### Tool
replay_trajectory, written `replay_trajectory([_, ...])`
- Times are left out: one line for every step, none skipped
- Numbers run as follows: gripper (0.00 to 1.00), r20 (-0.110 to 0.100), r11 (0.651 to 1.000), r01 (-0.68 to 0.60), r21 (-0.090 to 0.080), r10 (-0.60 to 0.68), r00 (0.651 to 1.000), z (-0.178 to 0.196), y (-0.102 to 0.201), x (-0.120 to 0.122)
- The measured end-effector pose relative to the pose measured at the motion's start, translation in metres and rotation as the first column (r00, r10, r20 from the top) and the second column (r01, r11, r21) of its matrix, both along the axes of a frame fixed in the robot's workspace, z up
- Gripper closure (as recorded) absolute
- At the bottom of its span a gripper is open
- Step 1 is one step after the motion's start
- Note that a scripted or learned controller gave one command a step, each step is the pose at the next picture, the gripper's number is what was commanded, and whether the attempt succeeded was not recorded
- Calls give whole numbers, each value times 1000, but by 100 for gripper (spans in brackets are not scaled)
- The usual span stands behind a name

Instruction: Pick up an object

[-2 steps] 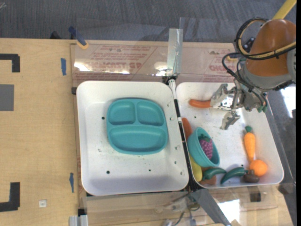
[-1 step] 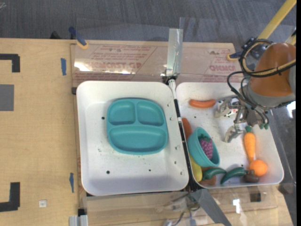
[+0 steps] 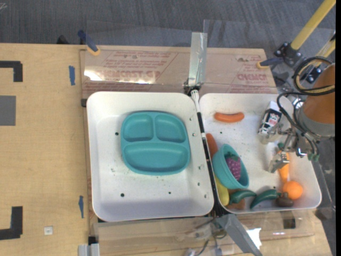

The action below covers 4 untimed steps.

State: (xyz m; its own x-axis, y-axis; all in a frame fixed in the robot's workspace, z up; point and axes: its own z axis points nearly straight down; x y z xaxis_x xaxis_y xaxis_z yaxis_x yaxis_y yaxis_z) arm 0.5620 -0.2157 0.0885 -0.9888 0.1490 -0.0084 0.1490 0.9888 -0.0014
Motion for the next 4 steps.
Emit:
replay_trajectory([0,-28,1000,-14,10,14,1000,2,-6,74])
replay_trajectory([0,1,993,121,2,-121,993,0,-2,20])
replay_trajectory([100,17,993,119,-2,-119,993,15,-2,25])
replay_trajectory([0,14,993,119,-1,-119,993,13,-2,24])
